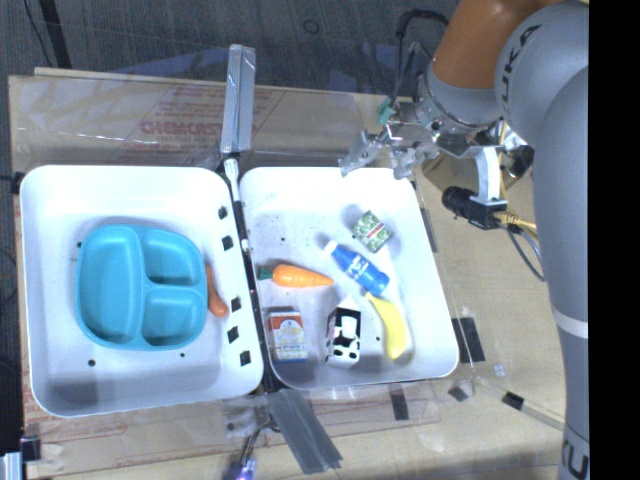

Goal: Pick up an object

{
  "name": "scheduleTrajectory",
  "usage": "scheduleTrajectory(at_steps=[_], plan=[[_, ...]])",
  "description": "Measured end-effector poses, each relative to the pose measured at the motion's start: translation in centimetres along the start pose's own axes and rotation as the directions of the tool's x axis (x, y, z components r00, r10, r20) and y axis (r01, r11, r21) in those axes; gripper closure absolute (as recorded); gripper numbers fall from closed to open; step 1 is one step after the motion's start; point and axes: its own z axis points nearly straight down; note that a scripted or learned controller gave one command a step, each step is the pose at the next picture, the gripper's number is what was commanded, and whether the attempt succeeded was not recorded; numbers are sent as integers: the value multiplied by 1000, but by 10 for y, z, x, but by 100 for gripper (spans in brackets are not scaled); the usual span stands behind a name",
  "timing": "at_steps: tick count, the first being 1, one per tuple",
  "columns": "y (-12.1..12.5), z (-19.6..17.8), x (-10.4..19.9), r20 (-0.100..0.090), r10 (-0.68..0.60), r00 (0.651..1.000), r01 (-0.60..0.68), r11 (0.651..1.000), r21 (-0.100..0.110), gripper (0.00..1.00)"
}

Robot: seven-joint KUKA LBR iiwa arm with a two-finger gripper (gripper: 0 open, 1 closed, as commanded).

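While the grey two-finger gripper (385, 155) hangs over the far rim of the right-hand shallow white bin (300, 190), I read its fingers as spread apart with nothing between them, so no pick is made yet. Landmark for everything: that right bin. Inside it, near the middle, lies an orange plastic carrot (300, 277), tip pointing away from the divider. Just right of the carrot sits a blue plastic bottle with white cap (359, 268), lying slantwise. Beyond the bottle, toward the bin's far right corner, is a small green-and-white box (372, 230), the closest item to the gripper. Along the near wall stand a red-orange juice carton (288, 334) and a black-and-white cow-pattern milk carton (344, 334), close together, with a yellow plastic banana (390, 327) touching or almost touching the bottle's lower end. Left of the right bin, the other white bin (45, 368) holds a turquoise divided plastic tray (140, 286), with a second orange carrot-like piece (216, 293) at its edge.

My call: go for the carrot or the green box, since both sit apart from neighbours. I'd line the fingers across the short axis, descend straight, avoid the crowded near wall where cartons could tip or jam.
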Motion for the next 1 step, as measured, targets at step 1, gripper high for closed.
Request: scheduleTrajectory(at_steps=[1], plan=[[-29, 141, -47, 4, -89, 996, 89, 996, -10, 0]])
